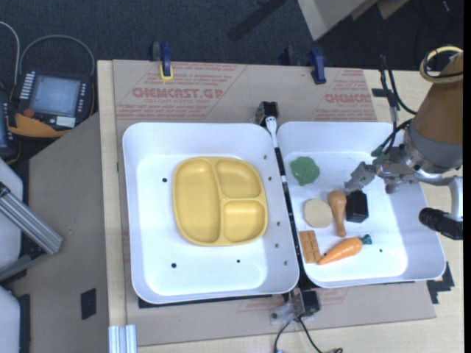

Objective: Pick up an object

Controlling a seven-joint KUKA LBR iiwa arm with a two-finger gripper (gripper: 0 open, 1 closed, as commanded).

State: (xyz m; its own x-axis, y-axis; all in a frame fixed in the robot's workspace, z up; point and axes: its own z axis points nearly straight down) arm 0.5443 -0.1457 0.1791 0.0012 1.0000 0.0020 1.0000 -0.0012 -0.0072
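**Figure.** Right bin (386, 265), right half of the frame: the gripper (374, 178) hangs low over the loose items, just above a black block (357, 206), judged the likeliest pick. How far the jaws are spread cannot be told.

Counted in this bin:
- one green piece (305, 170)
- one pale disc (317, 212)
- one drumstick (338, 210)
- one waffle (309, 246)
- one carrot (341, 251)
- one block

The left bin (147, 197) holds one yellow divided plate (219, 200), apparently kept apart from the pick pile.

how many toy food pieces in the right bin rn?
5, all in the right bin: green piece at the back, beige round mid-bin, brown drumstick beside it, waffle piece front left, carrot front. The arm may hide more.
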